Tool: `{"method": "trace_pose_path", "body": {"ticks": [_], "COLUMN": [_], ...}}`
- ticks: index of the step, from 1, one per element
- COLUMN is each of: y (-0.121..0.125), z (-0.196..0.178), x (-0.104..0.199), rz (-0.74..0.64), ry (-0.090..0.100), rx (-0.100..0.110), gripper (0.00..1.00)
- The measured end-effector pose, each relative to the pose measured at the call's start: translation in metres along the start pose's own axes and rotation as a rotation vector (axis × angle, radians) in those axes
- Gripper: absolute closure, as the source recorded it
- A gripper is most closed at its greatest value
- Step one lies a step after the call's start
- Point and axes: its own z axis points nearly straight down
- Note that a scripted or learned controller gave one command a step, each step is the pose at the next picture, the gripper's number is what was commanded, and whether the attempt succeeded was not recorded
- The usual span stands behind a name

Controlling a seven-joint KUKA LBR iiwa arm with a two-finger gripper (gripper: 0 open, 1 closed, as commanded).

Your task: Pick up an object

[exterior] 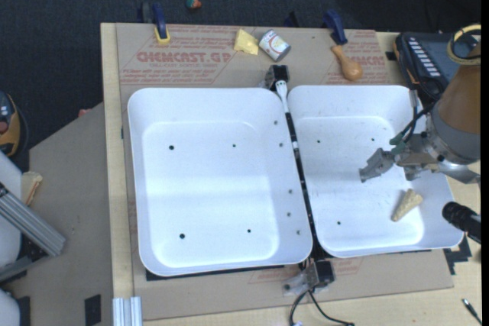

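Setting: dark carpet surrounded the tabletop (pixel 229 294), a board carrying two shallow white bins side by side.
Left bin (pixel 214 179): you saw bare white floor with a few small dark holes.
Right bin (pixel 344 133): you found the hand and one object in it.
Arm (pixel 458 111): grey with an orange band, it reached in from the right over the right bin's far edge.
Hand (pixel 373 166): it hung low over the middle of the right bin; its grey fingers looked spread, with nothing between them.
Object (pixel 406 204): a small tan wedge lay on the right bin's floor near the right front corner, just beside the hand and apart from it.
Back edge of the tabletop: you could see a yellow piece (pixel 246 43), a small white box (pixel 274 45) and a tan wooden piece (pixel 348 65) lying outside the bins.
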Motion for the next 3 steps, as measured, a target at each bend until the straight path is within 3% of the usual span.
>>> {"method": "trace_pose_path", "body": {"ticks": [1, 2, 3], "y": [0.021, 0.020, 0.014], "z": [-0.119, -0.122, -0.078], "x": [-0.014, -0.012, 0.084], "rz": [-0.001, -0.001, -0.010], "ry": [-0.005, -0.003, 0.004], "rx": [-0.017, -0.006, 0.006], "gripper": [0.00, 1.00, 1.00]}}
